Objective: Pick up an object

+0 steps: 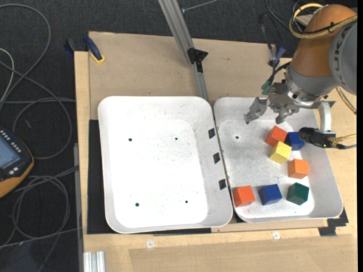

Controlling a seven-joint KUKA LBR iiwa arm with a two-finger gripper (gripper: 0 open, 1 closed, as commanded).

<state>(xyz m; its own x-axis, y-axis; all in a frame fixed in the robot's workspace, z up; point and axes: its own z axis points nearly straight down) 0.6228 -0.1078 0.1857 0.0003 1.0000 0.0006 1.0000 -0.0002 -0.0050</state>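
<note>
Hovering over the upper part of the right bin [323,200]: the gripper [265,113], two grey fingers spread apart with bare white bin floor showing between them, clasping nothing. Reaching in from the right above it, the grey arm [317,50] with its orange band.

Lying just below and right of the fingertips, apart from them: a tight cluster of small cubes. Sitting at the cluster's top, an orange cube [277,135], tilted, with a matte upper face. Touching its right side, a blue cube [295,140], darker and partly shadowed. Leaning against both from below, a yellow cube [280,152], turned cornerwise. Resting a little lower right, a second orange cube [298,168], squarer to the view.

Lining up along the bin's near edge, three more: an orange-red cube [244,195] at left, a blue one [270,194] in the middle, a dark green cube [297,193] at right, each apart from its neighbour.

Lying beside it on the left, the left bin [113,112], white with a few dark dots.
</note>
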